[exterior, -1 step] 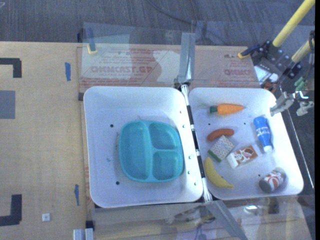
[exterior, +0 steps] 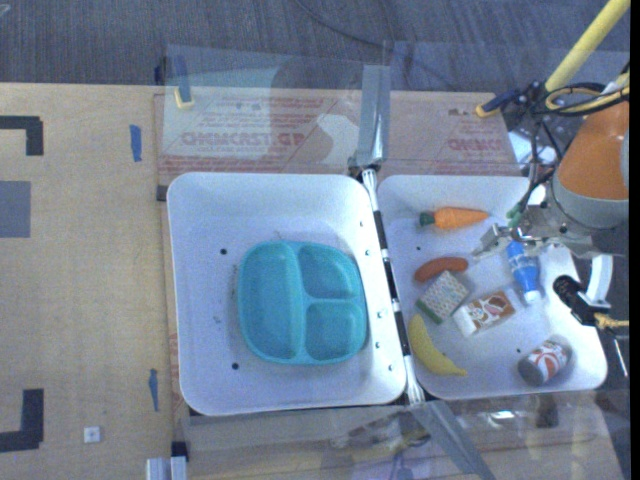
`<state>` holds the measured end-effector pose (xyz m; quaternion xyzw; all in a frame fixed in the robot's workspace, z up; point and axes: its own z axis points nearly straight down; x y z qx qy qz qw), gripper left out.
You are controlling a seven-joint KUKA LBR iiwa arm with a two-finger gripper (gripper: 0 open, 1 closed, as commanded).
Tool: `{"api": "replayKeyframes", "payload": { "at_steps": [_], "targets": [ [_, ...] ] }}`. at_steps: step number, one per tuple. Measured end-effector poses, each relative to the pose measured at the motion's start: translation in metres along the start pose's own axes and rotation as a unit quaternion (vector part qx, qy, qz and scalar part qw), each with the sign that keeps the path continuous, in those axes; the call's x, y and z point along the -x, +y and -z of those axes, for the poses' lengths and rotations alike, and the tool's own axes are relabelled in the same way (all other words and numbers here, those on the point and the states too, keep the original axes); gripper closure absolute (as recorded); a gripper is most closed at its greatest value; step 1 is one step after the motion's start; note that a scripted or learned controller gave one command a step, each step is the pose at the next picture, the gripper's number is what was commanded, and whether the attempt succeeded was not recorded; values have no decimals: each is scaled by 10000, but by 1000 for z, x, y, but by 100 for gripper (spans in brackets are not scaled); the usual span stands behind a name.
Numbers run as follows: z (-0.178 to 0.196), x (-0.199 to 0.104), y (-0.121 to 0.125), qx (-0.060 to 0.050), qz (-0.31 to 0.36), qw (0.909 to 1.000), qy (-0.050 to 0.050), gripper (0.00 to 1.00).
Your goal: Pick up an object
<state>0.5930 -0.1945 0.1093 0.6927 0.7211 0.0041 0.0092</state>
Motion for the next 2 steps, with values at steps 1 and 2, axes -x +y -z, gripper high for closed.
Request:
{"api": "replayKeyframes", "payload": {
  "at_steps": [1,2],
  "targets": [
    [-5,17,8,46,643,9979,-12,0],
    [-6,17,10,66,231,9997,6,0]
  ]
}}
